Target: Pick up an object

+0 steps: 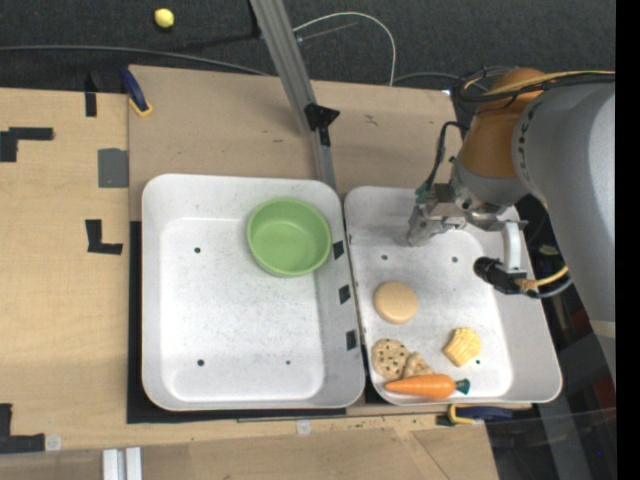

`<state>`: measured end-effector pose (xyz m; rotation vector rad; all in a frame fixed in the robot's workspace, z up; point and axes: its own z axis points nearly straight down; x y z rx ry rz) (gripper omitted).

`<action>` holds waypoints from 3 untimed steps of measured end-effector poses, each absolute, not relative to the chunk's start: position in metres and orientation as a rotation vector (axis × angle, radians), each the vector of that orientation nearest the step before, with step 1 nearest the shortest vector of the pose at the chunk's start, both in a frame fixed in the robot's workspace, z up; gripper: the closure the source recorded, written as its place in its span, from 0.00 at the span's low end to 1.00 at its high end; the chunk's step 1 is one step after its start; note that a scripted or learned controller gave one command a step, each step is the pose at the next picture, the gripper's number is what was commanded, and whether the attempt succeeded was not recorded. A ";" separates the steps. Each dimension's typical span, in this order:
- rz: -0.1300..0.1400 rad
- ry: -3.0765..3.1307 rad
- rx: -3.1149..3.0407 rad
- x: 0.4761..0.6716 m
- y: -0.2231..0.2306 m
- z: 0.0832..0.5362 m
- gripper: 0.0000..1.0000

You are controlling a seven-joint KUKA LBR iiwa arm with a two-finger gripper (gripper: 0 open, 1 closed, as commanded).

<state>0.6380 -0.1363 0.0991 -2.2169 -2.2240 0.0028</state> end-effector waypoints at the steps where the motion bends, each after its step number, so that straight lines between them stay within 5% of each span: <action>1: -0.004 -2.225 -2.223 0.636 -0.139 0.162 1.00; 3: -0.001 -2.223 -2.220 0.646 -0.133 0.229 1.00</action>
